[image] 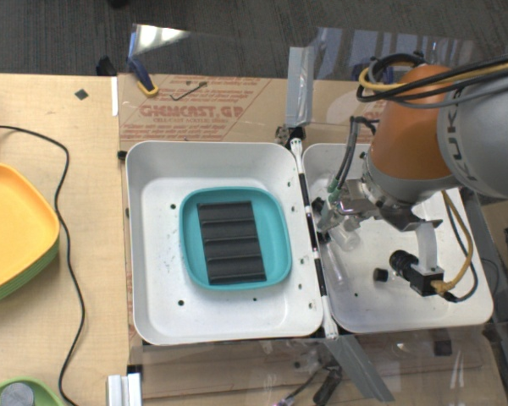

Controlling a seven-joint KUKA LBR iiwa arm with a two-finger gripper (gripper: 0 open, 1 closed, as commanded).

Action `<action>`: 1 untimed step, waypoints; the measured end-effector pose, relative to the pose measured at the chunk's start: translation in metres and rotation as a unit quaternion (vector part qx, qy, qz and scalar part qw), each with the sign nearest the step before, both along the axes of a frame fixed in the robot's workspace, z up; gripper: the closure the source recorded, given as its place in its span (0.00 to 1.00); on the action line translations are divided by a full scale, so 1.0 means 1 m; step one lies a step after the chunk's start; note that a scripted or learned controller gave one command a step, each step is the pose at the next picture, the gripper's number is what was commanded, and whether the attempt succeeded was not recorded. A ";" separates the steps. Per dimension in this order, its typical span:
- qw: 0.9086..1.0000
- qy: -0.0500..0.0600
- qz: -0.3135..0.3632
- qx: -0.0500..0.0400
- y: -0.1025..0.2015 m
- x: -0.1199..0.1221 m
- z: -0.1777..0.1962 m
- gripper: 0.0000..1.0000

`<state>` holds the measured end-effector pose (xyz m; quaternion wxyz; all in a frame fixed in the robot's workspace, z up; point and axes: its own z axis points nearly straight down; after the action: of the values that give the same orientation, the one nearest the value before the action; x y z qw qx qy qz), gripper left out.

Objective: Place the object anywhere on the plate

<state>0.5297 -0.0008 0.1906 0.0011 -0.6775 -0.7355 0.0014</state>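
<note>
**While the arm works over the right bin: plate task, status open**

Though the wrist hides much of the working end, the entries below list what can be made out.

- Arm [415, 134]: grey with an orange band, reaching in from the right and standing over the inner half of the right bin [457, 307].
- Claw [339, 214]: low over the right bin, close to the wall shared with the left bin [152, 227]. Whether it is released or clenched cannot be told, because the wrist and cabling cover it. Nothing can be seen in its grasp.
- Clear item [345, 237]: a pale, see-through shape just below the claw, on the floor of the right bin. By judgement this is the object to be moved, but it is too faint to name.
- Small dark piece [379, 274]: on the right bin floor, apart from the claw. Identity unclear.
- Plate [278, 227]: teal, rounded square, in the middle of the left bin.
- Dark ridged slab [230, 242]: on the plate, covering most of its centre. Whether it belongs to the plate cannot be told.
- Tabletop [93, 311]: carries stacked yellow dishes [17, 227] at the far left, a black cable [63, 252] and a printed cardboard sheet [195, 104] behind the bins.

Progress, as a judgement: if the clear item is the object, the task is at an early stage. A secure pickup is not confirmed, and the carry across the shared wall and the release onto the plate are both left to do.
</note>
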 end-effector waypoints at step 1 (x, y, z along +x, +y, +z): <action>1.000 0.000 0.000 0.000 0.000 0.000 0.000 0.00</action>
<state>0.5298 -0.0012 0.1907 0.0008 -0.6776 -0.7354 0.0014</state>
